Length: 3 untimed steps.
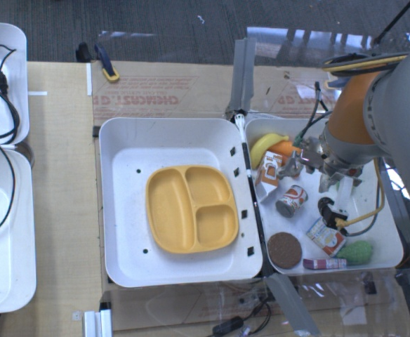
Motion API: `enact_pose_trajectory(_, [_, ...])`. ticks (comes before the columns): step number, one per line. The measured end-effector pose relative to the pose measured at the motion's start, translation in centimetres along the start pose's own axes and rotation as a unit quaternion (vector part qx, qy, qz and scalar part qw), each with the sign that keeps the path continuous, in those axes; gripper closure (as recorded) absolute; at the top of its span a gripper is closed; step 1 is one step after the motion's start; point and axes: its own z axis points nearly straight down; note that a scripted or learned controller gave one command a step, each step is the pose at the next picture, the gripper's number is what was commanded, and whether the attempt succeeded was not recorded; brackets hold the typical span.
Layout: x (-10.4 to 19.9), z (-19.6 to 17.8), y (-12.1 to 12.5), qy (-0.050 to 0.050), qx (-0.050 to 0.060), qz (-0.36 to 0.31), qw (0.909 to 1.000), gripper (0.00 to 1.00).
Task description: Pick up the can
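We note the small silver can w/ red label (291,200) lying tilted in the right white bin (391,255); label text unreadable. Two-finger gripper (310,161) sits just above it; whether it is parted or closed, we cannot tell.

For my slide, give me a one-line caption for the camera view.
KUKA arm reaches over the right bin near the can; yellow divided plate sits in the left bin.

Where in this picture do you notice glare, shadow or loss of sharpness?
Camera view: window-like reflections glare on the glossy strip behind the bins; soft shadow lies along the left bin's inner walls around the yellow tray; the can looks slightly soft, its label unreadable.
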Motion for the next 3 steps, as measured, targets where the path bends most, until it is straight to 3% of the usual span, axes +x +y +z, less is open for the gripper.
enact_pose_trajectory(1, [-7.9, 1.7, -6.6, -0.001, 0.008, 0.094, 0.9956, 0.00])
enact_pose_trajectory(2, [-7.7, 0.7, -6.3, 0.000, 0.005, 0.094, 0.9956, 1.00])
enact_pose_trajectory(3, [-0.8, -8.2, -7.7, -0.002, 0.009, 0.138, 0.9905, 1.00])
